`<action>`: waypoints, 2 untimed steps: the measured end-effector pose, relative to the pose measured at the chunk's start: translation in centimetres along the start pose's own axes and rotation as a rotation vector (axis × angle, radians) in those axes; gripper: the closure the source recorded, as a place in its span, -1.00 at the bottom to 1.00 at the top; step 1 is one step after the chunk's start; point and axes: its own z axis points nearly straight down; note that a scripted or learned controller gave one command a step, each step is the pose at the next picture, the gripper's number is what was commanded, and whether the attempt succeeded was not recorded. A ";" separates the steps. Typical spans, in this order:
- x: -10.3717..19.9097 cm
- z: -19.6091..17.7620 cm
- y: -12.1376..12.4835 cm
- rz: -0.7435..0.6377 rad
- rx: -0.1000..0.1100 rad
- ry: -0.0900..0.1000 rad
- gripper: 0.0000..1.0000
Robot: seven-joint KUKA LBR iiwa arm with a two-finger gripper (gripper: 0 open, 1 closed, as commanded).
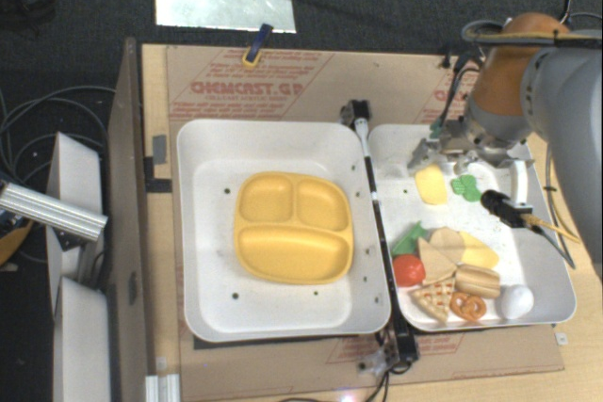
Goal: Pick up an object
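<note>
Reaching in from the right edge of the frame, over the right bin (565, 282). Hanging just above a yellow toy piece (431, 185) and a small green piece (464, 187) near the top of that bin: the gripper (450, 149). Cannot tell if pinching or let go. Lying lower right: a pile of toy food (459, 276). Sitting in the left bin (203, 202), middle of the frame: a yellow tray (293, 227).

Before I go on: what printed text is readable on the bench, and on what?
"CHEMCAST GP": red print on the brown backing sheet above the left bin.
More red print at the sheet's right, by the arm: too partial to read.
Toy food and yellow divided plate: no lettering visible.
</note>
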 end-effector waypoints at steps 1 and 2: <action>0.0 -1.1 0.1 -0.002 -0.004 0.000 1.00; 0.0 -1.1 0.1 -0.002 -0.003 0.000 -1.00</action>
